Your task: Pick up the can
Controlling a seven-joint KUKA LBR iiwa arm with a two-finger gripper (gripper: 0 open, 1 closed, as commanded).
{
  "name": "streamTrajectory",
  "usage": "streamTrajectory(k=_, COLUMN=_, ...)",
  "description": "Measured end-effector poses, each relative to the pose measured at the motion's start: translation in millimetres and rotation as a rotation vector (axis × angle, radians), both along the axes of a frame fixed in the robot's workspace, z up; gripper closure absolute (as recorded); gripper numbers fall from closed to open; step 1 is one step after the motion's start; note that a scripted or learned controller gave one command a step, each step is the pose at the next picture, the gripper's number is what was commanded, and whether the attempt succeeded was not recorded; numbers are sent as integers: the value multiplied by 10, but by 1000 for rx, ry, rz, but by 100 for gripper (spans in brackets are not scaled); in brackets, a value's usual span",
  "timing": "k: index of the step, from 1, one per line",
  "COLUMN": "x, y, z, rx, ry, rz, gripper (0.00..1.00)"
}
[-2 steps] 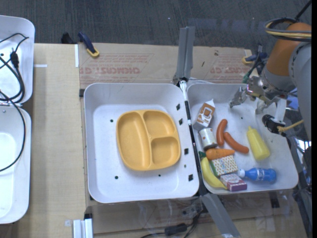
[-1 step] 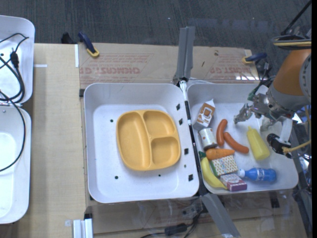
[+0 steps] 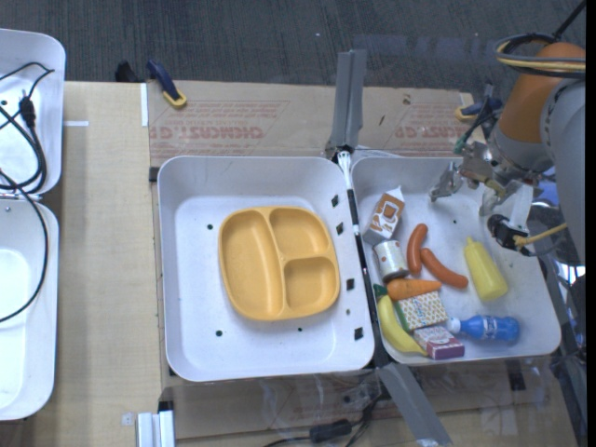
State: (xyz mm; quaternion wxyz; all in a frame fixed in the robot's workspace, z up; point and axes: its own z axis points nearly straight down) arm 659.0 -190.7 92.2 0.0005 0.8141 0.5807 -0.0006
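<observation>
The small silver metal can lies untouched at nine o'clock in the right-hand shallow white bin, while the two-finger gripper hangs well apart at one o'clock, fingers spread and pinching nothing, so the whole pick remains.

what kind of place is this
Likely a robot lab bench for pick tests: a grey arm reaches over two white bins, one holding a can among toy food, the other a yellow tray.
</observation>
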Motion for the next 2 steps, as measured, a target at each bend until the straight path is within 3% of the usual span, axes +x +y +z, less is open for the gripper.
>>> streamTrajectory(k=1, x=-820, y=-85, z=-6, rx=10, ry=3, rz=-55, gripper=0)
streamTrajectory(k=2, x=-110, y=31, z=-3, rx=0, ry=0, rz=-79, gripper=0)
